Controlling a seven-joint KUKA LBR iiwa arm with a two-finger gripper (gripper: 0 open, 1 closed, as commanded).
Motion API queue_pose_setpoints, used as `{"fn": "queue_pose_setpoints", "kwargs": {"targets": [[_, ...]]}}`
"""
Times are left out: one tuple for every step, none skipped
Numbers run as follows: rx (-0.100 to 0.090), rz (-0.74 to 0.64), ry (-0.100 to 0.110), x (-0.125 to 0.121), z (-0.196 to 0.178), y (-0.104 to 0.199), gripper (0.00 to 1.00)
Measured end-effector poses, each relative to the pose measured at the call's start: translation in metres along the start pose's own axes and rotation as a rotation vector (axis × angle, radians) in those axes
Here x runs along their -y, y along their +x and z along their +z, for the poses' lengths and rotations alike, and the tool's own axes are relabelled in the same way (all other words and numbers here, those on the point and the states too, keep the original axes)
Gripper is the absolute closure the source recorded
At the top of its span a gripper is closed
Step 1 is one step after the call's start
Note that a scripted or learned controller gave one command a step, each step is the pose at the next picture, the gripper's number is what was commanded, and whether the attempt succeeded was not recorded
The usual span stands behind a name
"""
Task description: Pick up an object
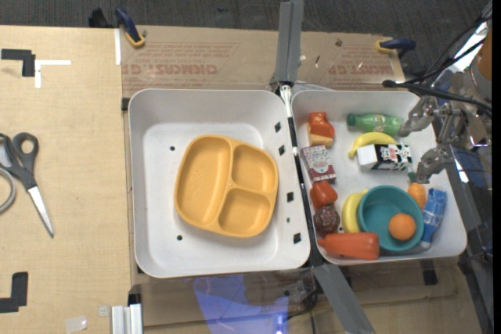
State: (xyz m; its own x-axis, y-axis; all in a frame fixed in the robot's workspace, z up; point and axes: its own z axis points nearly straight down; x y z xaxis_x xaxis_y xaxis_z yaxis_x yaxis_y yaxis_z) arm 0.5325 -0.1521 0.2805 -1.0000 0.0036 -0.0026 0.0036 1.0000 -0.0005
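Camera view: gripper (429,138) sits over the right edge of the right bin (338,99), two metal fingers spread apart, nothing between them. Judged step: approach, no object picked yet.

Nearest candidates: small black-and-white carton (385,156) just left of the fingers, banana (373,141) touching it above, green bottle (374,121) further up. Next move likely calls for descending onto one item and closing squarely; the clutter leaves little room for the fingers.

Right bin also holds a teal bowl (380,207) with an orange ball (402,226) inside, a blue item (434,209) at the bowl's right, and a red pepper-like piece (350,246).

Left bin (149,184) holds a yellow divided plate (227,185), compartments bare.
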Motion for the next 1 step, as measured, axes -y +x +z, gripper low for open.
{"fn": "queue_pose_setpoints", "kwargs": {"targets": [[0.000,-0.094,0.000,0.0078,0.1113,-0.0365,0.00]]}}
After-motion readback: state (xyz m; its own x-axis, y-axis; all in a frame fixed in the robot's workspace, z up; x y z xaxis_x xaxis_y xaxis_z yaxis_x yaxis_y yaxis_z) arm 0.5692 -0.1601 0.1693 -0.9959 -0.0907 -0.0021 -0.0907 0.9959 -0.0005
